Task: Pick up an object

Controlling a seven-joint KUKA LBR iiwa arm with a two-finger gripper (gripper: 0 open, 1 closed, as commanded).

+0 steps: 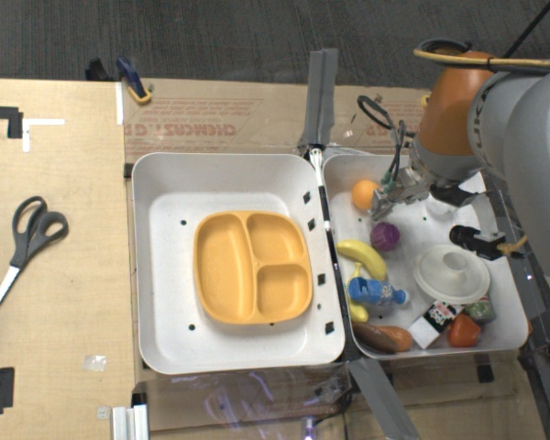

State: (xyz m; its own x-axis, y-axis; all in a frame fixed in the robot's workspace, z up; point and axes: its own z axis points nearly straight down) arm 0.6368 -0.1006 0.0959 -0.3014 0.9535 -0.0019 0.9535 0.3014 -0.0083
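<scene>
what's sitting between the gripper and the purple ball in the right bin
Nothing visible. The gripper hangs just above and left of the purple ball, with bare bin floor between them. The orange ball sits beside the gripper to its left, and the banana lies lower left of the ball.

Right bin (500, 339) crowded w/ small items. Orange ball (364, 193) near back-left corner, just beside gripper (385, 200). Purple round item (385, 236) in front of that, lying loose. Yellow banana (363, 257) angled along left wall, curved; blue toy-like piece (376, 291) just below it, touching or nearly. White bowl-shaped piece (452, 275) at centre-right, upright. Brown sausage-like item (382, 337) flat along front wall. Black-and-white small box (434, 323) tilted beside red tomato-like item (464, 331) at front-right; greenish bit (481, 310) just behind, too small to tell.
</scene>
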